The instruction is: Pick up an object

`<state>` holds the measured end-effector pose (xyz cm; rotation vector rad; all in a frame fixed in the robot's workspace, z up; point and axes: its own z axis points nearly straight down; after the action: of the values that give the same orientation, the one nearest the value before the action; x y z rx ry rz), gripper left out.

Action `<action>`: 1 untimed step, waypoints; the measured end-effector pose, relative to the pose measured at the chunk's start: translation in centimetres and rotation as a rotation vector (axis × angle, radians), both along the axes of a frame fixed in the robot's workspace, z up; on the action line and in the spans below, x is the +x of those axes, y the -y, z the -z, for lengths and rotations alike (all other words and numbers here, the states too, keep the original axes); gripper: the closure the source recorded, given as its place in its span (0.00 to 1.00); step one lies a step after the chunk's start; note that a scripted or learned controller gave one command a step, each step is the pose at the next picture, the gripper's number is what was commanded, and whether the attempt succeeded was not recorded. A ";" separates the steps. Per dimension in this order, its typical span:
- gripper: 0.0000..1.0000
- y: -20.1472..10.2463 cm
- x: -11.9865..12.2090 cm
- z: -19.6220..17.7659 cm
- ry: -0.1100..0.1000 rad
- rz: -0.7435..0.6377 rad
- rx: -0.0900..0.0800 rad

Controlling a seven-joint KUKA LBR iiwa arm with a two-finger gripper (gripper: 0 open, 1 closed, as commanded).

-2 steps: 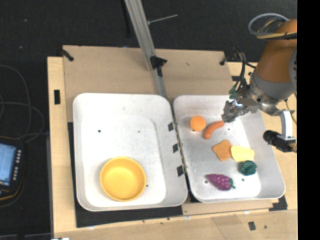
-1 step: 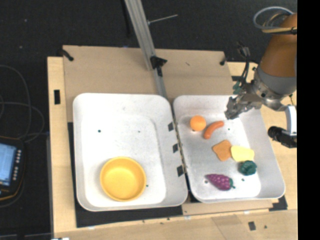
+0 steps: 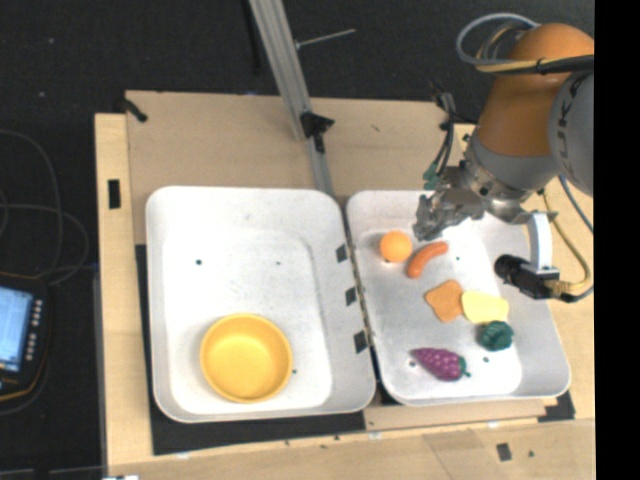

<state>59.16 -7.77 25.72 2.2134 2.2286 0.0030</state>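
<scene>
pincer (image 3: 432, 223) low over the right bin (image 3: 540, 368), orange sausage (image 3: 428, 258) just below its tip, orange ball (image 3: 395, 246) beside, its opening cannot be told

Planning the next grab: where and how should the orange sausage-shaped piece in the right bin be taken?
Grip the orange sausage piece across its narrow middle, coming straight down from above. It lies flat and slanted, so turn the end effector crosswise to its length. The orange ball sits close on its left, so keep clear of that end.
</scene>
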 end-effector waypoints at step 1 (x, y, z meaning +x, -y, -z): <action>1.00 -4.1 -1.5 0.6 -0.001 0.002 -0.001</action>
<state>57.64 -3.62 25.12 2.2157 2.2268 0.0003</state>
